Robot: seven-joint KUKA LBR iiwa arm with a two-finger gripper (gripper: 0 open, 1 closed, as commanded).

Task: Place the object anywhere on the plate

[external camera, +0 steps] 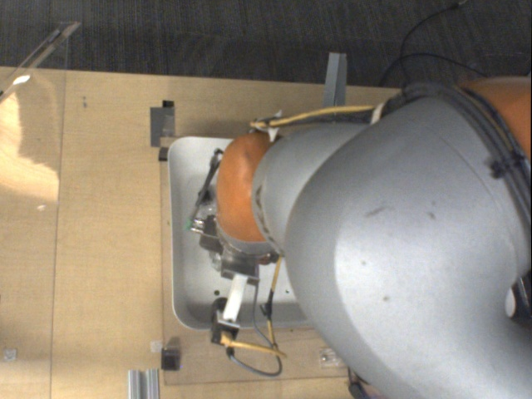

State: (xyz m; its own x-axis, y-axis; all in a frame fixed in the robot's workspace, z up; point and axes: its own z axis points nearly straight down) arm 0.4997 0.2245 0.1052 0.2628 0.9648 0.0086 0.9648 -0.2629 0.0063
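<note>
My grey arm (391,223) reaches in from the right and covers most of both bins. Its orange wrist band (237,191) hangs over the left part of a white bin (181,223). Below the band, the gripper (218,252) points down into the bin, seen from above and largely hidden by the wrist hardware. Whatever lies under the wrist is covered by the arm.
The bin's left wall and front left corner (184,310) show bare white floor. Black brackets (164,123) (170,357) sit on the wooden bench (83,223) beside the bin. A yellow cable (253,349) loops past the bin's front edge.
</note>
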